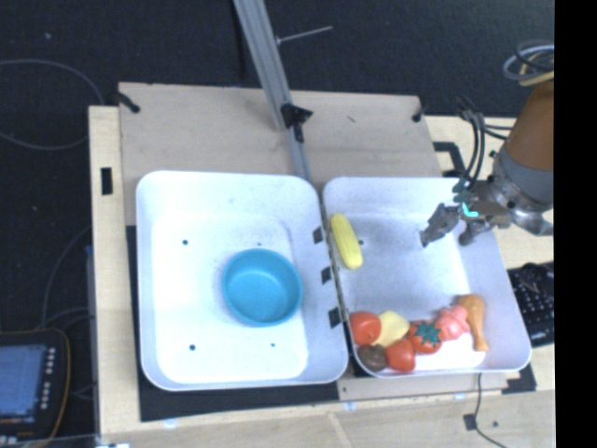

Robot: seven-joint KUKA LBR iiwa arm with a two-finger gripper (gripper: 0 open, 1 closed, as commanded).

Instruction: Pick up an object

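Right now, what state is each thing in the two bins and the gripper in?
gripper: open, nothing between its fingers, over the right bin
blue bowl: upright in the left bin, nothing in it
yellow banana: lying alone by the right bin's left wall
toy food pile: clustered at the right bin's near edge

The single camera was fixed high above the desk (233,129) and looked down at a slant, far enough to take in both white bins (168,250) side by side, the dark floor around them, and the arm (532,147) entering from the right.
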